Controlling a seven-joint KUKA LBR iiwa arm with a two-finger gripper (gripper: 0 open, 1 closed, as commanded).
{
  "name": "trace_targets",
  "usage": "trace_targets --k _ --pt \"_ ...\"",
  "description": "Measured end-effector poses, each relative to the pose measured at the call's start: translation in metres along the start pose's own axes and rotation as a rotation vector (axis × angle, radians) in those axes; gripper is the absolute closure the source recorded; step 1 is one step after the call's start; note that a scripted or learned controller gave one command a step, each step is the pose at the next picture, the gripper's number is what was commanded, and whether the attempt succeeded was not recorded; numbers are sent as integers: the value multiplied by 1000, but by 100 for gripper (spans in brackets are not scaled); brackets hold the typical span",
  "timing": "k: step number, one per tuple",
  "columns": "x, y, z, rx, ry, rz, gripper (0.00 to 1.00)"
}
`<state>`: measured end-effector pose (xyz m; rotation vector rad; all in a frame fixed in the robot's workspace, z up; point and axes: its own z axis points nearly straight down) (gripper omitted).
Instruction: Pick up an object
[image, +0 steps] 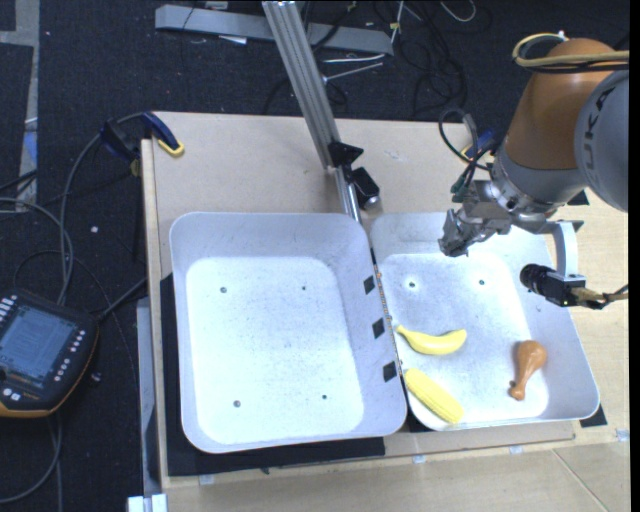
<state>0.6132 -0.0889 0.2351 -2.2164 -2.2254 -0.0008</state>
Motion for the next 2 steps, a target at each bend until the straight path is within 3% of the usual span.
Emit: trace_targets --k 1,2 --pt "54 -8 -10 -1 0 -1 100" --pt "105 -19 2 1 0 -1 100"
